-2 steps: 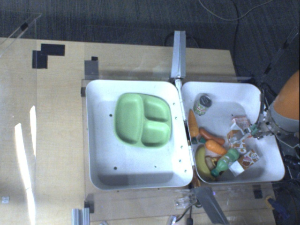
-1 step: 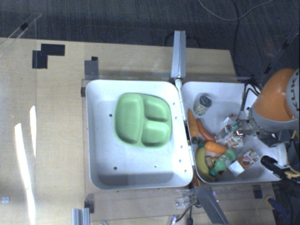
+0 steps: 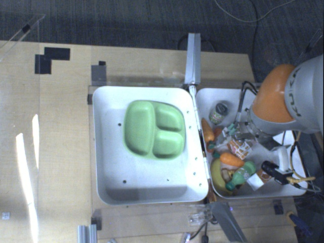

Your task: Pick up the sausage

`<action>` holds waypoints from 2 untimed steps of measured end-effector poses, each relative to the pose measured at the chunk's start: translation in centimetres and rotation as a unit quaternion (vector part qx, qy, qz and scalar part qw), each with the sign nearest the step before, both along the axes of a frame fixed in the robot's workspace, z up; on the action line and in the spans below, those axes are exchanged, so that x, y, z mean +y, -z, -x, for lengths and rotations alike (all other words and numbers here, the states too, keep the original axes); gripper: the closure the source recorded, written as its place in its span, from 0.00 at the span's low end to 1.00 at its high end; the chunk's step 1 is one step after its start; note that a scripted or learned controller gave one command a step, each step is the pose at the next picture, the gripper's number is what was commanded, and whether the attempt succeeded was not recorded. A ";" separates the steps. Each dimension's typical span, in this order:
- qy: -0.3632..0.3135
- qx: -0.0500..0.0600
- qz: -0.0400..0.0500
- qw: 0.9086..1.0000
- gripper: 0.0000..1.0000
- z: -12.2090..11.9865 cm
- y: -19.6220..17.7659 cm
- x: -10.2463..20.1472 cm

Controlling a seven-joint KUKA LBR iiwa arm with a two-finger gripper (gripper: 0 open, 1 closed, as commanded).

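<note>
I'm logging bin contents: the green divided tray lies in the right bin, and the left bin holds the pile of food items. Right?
Reversed. The camera view shows the green divided tray in the left bin; the pile of food items is in the right bin.

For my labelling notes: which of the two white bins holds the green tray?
The left bin; the green three-compartment tray lies in it, while the right bin holds mixed toy food.

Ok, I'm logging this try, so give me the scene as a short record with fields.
left bin: holds a green tray with three compartments
right bin: cluttered; can, banana, carrot, green bottle, other small items
arm: over the right bin, reaching in from the right
gripper: low among the clutter; grasp cannot be judged
sausage: cannot pick it out for certain
</note>
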State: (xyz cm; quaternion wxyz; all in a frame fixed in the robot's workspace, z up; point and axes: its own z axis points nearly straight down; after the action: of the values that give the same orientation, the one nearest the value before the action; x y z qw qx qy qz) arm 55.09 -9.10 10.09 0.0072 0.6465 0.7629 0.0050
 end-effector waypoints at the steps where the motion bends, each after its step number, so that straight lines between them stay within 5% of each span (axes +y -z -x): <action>1: -0.001 0.010 -0.001 1.000 0.00 -9.6 0.0 -2.9; 2: -0.060 0.004 0.000 0.998 0.00 -9.1 -6.1 -1.0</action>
State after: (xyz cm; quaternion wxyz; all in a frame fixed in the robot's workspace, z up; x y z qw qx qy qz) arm 64.16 -10.15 16.17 0.0038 0.5996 0.8003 0.0022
